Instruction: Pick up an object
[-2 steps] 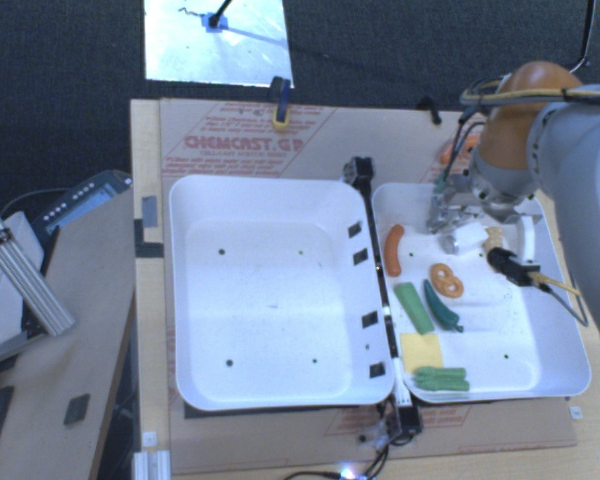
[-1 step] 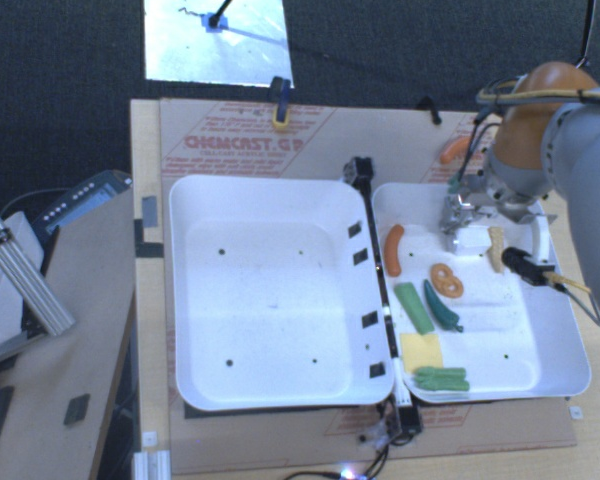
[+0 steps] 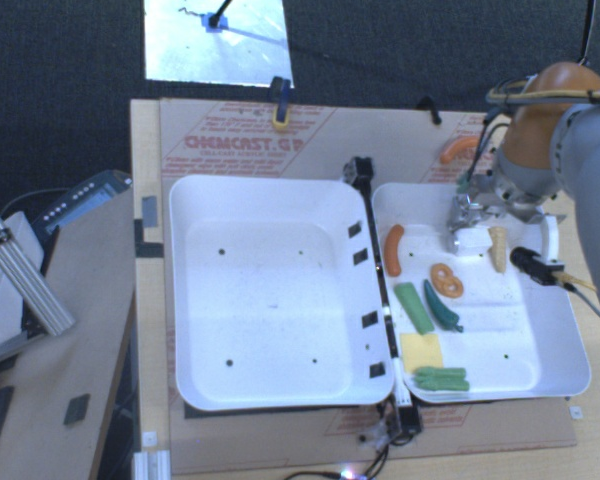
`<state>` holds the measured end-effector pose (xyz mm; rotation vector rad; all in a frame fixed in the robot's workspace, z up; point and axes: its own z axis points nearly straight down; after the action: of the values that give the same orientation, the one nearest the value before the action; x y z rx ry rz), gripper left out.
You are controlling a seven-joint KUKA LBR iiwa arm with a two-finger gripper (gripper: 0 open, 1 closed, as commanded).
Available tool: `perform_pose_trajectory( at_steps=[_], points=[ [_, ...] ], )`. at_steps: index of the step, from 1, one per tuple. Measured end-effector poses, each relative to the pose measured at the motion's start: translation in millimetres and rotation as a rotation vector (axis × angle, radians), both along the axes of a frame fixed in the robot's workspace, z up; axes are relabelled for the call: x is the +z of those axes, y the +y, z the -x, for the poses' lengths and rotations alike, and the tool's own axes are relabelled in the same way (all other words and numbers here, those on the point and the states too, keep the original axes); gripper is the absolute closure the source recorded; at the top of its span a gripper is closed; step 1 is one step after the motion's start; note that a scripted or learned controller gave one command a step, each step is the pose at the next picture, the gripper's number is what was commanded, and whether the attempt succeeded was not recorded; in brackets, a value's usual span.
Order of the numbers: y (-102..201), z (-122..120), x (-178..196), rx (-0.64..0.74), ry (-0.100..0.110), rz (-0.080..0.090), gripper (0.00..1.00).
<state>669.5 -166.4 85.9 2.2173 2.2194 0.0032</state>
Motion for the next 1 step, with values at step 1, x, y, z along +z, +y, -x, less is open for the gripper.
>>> perform_pose_trajectory(
  at_steps=[1],
  points=[
    [0.3, -1.3, 11.8, 0.002, -0.004, 0.001, 1.00]
  ],
)
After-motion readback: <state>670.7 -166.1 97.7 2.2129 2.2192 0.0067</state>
